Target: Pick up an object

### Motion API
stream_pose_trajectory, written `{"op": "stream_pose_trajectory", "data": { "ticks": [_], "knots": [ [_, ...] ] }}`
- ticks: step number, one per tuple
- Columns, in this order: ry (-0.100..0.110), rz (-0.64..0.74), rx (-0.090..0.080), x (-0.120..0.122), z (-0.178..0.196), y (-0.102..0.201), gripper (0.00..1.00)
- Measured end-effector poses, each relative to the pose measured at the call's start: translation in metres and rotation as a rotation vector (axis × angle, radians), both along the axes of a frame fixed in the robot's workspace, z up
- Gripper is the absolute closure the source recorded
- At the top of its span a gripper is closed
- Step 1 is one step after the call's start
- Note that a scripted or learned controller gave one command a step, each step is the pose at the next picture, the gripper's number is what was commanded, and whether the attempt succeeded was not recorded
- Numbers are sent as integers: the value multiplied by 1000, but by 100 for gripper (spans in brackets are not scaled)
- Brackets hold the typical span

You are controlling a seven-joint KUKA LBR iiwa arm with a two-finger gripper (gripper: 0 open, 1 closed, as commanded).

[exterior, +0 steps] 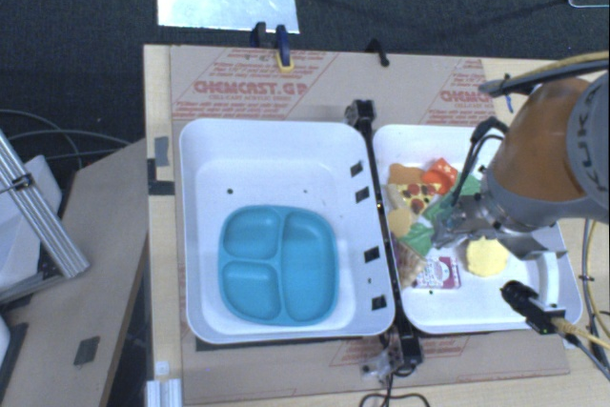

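Two white bins sit side by side on the bench (248, 86). The left bin (205, 157) holds one blue tray (279, 264) with three compartments, lying flat towards the near side.

The right bin (477, 305) holds the toys, all crowded against its left wall. I count seven, though the arm covers part of the heap and the number may be off:
- one red piece (440, 174) at the far end
- one orange piece (404, 174) just beside it
- one pizza slice (416, 196) with dark dots, touching both
- one pale yellow piece (400, 222) against the wall
- one green piece (420, 239) below that
- one yellow lump (484, 256), set a little apart to the right
- one maroon-and-white carton (440, 274) nearest the camera

One arm (534, 148) reaches in from the right over the right bin. Its gripper (456, 222) hangs low over the middle of the heap, between the pizza slice and the yellow lump, just beside the green piece. I cannot tell whether it is open or closed, nor whether it touches any toy; the wrist hides that.

Two clamps (283, 48) stand at the bench's far edge.
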State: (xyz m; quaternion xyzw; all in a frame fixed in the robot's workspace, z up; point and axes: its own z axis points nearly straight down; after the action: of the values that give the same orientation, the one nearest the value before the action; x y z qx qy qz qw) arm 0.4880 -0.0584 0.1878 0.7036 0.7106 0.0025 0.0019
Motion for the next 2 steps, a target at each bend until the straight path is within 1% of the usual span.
{"op": "stream_pose_trajectory", "data": {
  "ticks": [1,2],
  "knots": [
    [4,-7,-1,-1,-3,-3,0],
    [4,-7,-1,-1,-3,-3,0]
  ]
}}
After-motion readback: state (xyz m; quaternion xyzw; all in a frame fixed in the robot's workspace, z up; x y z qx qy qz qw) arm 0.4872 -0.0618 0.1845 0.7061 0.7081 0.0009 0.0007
